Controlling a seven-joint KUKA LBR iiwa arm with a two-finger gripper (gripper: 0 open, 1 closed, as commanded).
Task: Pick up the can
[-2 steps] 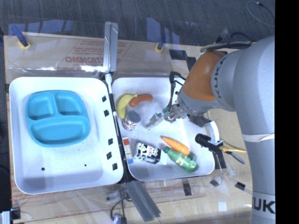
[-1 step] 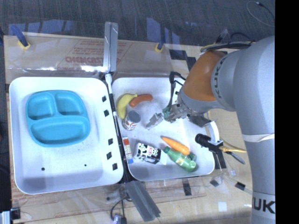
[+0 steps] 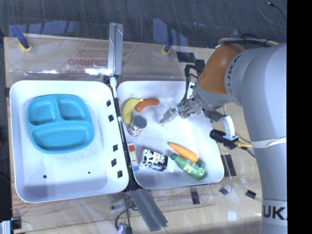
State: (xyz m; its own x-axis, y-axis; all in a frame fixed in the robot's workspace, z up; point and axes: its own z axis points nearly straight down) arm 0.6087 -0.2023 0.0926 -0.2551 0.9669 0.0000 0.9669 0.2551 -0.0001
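Gripper (image 3: pixel 168 116) over right bin (image 3: pixel 214 172), well right of the can (image 3: pixel 137 124), finger state unclear.

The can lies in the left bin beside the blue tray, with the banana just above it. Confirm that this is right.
Not quite. The camera view shows the can in the right bin, against its left wall, not in the left bin, where the blue tray lies. The rest holds: the banana is just above the can.
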